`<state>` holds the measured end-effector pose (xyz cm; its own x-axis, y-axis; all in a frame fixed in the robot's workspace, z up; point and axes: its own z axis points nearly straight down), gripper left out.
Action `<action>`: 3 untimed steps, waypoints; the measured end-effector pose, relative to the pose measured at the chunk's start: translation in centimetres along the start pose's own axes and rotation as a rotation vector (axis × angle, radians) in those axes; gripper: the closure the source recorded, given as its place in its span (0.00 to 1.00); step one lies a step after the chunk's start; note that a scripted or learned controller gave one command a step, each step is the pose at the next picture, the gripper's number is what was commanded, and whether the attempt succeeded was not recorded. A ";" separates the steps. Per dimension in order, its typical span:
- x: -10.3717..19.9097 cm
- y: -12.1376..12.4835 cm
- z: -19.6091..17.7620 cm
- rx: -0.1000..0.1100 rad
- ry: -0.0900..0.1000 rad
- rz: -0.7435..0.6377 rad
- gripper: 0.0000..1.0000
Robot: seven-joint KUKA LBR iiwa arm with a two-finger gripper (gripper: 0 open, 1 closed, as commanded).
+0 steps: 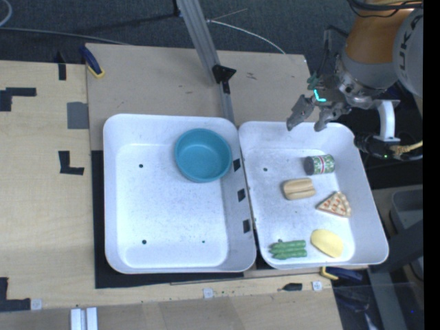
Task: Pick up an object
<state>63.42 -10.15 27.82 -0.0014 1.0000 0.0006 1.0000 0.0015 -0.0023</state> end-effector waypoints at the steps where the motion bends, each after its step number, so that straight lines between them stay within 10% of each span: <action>1: 0.0 0.0 -0.1 -0.001 -0.001 -0.001 0.00; 3: 0.3 -0.7 11.0 0.006 -0.001 0.000 0.00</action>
<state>62.66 -9.86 16.87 -0.0017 1.0000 -0.0003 1.0000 0.0017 -0.0083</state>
